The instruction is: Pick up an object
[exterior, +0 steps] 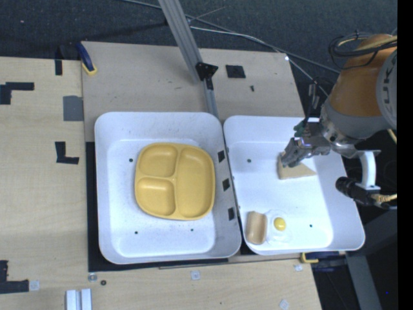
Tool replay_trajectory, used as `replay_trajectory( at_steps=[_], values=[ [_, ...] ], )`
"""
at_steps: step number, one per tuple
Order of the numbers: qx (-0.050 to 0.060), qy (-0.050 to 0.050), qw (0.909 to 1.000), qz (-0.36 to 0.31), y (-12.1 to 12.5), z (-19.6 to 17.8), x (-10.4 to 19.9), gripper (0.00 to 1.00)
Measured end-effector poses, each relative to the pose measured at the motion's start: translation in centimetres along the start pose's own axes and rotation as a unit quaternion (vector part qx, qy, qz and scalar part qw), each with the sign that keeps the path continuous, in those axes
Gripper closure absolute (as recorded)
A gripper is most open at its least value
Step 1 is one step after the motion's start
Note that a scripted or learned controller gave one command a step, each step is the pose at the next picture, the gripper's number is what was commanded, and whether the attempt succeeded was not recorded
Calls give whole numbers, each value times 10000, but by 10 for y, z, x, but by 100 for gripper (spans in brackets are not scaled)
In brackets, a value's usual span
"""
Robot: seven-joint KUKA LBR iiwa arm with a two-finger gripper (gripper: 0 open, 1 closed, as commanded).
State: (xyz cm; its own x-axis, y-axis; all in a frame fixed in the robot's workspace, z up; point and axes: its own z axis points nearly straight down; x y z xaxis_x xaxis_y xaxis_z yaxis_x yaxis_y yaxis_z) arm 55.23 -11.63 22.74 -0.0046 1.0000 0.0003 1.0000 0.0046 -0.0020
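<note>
A tan flat piece like a slice of toast (296, 170) lies in the right bin (258, 134), toward its right side. My gripper (292, 157) hangs right over the slice's upper left part, its dark fingers pointing down at it. A fried egg toy (279, 225) with a yellow yolk and a small tan bread-like piece (256, 227) lie near the right bin's front edge. The yellow divided plate (175, 180) rests in the middle of the left bin (116, 134).
A grey metal pole (184, 34) slants down from the top to the gap between the bins. Cables run across the bench behind the right bin. The arm's orange band (361, 86) looms over the right bin's right edge.
</note>
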Motion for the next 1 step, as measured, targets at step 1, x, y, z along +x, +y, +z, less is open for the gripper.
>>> replay_trajectory(
  at_steps=[1],
  values=[
    [5, 6, 10000, -9, 0, 11, 57, 100]
  ],
)
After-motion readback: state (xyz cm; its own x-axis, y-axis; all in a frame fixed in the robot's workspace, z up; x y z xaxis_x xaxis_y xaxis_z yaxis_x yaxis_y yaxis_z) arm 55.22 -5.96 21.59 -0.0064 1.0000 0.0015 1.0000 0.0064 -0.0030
